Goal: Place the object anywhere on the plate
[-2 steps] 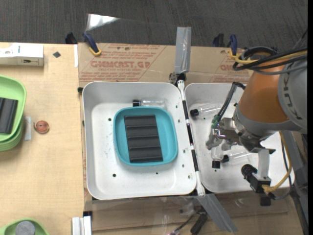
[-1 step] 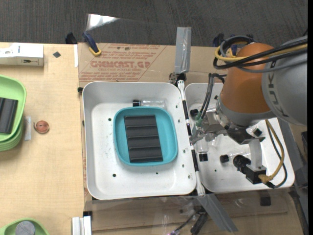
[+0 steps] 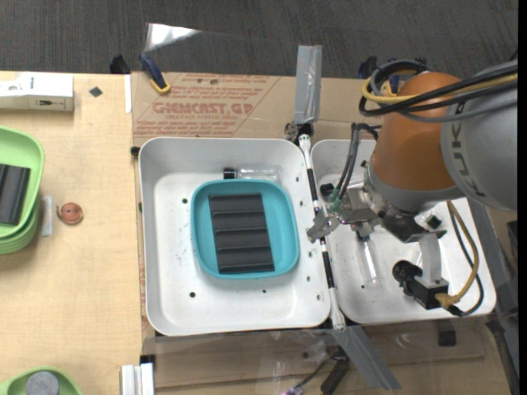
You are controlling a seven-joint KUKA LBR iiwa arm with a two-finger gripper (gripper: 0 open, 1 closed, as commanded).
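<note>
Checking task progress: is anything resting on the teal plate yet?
Yes: a black ribbed block lies flat on the teal plate, within its rim.

Green tray (image 3: pixel 20 159), copper disc (image 3: pixel 71 213), cardboard sheet (image 3: pixel 206 105) beside bins.

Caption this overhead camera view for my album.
Grey-and-orange robot arm over the right white bin; square teal plate waits in the left white bin.

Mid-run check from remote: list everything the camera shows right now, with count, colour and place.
Bins: two, white, side by side on the bench.
Plate: one, teal, in the left bin.
Ridged block: one, dark grey, on the plate.
Clear tube: one, dark-capped, left bin, behind the plate.
Clear tube: one, right bin floor.
Cardboard: one sheet, brown, behind the left bin.
Green tray: one, far left.
Arm: one, grey and orange, over the right bin.
</note>
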